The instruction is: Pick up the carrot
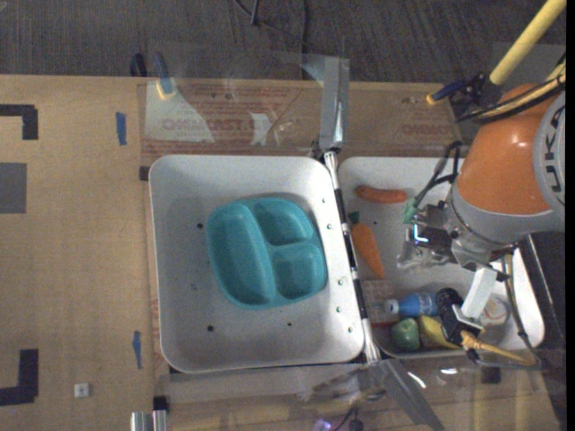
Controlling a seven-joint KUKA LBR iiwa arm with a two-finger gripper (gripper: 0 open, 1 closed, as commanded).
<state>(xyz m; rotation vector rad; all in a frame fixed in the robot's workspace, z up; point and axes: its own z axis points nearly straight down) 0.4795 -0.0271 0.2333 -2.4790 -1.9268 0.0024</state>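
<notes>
The carrot, orange and tapered, lies in the right bin against its left wall, pointing toward the front. My gripper hangs over the middle of that bin, a short way right of the carrot and apart from it. Nothing shows in its grasp. The grey arm with its orange band covers the bin's right half.
A red sausage lies at the back of the right bin. Near its front sit a blue bottle, a green fruit, a yellow banana and a white cup. The left bin holds a teal divided plate.
</notes>
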